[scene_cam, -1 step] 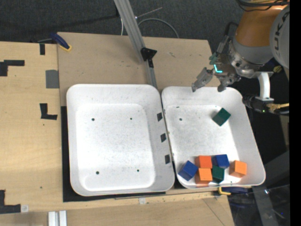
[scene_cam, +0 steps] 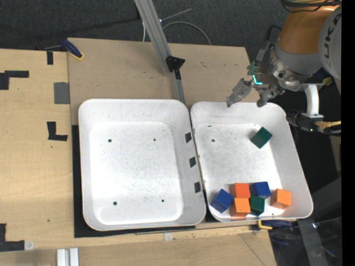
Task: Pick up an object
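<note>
Open jaws, with nothing between them: the gripper (scene_cam: 247,98) hangs over the far rim of the right bin (scene_cam: 294,165), at about 12 o'clock of it, two fingers spread apart. A dark green block (scene_cam: 260,137) lies alone and tilted at 2 o'clock in this bin, well apart from the fingers. At 6 o'clock a cluster sits close together: blue block (scene_cam: 222,200), orange blocks (scene_cam: 242,190), another blue (scene_cam: 260,189), one green (scene_cam: 257,204).

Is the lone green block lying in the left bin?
No, the green block lies in the right bin, apart from the cluster at its near edge.
</note>
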